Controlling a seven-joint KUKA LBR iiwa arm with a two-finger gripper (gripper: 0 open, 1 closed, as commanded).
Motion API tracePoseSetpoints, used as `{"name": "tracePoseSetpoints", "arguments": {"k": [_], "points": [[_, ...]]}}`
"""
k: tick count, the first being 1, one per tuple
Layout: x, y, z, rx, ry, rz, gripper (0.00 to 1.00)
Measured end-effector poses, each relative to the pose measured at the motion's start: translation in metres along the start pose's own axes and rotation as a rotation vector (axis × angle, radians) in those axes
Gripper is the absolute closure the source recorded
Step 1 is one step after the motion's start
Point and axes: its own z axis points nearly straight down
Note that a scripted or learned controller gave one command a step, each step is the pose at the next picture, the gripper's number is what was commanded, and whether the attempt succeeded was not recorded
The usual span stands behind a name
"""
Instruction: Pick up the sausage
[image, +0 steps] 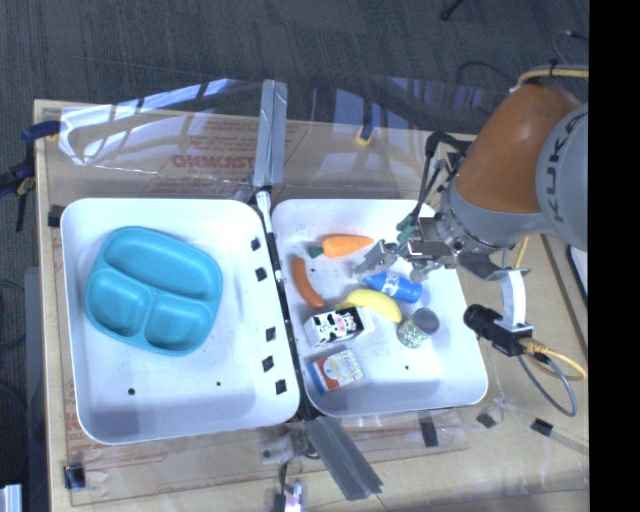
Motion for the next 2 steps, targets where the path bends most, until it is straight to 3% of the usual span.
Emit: {"name": "tracePoseSetpoints", "arguments": {"k": [1,2], "points": [[0.023,0.056,0.125,0.0,0.0,-0.389,0.0],[0.025,0.079,0.165,-0.007,-0.014,-0.346,0.0]]}}
